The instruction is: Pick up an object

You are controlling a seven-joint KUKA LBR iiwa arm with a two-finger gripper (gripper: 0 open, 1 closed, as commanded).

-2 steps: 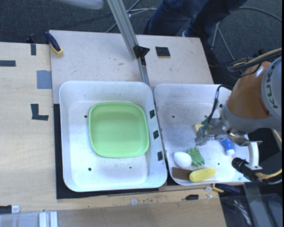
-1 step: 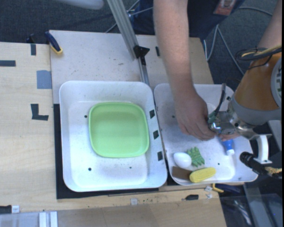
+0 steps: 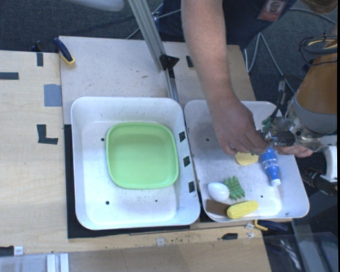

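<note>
The right bin holds a blue bottle with a white cap, a small yellow piece, a white egg-shaped object, a green leafy toy and a yellow corn cob. A person's arm reaches down into this bin, its hand over the yellow piece and next to the bottle's top. My gripper hangs at the bin's right side, close to the hand and just above the bottle. The hand and wrist hide its fingers.
The left bin carries a green square plate. A metal pole slants across the bench behind the bins. The orange-banded arm fills the right edge. A blue and yellow clamp lies at the bench's back left.
</note>
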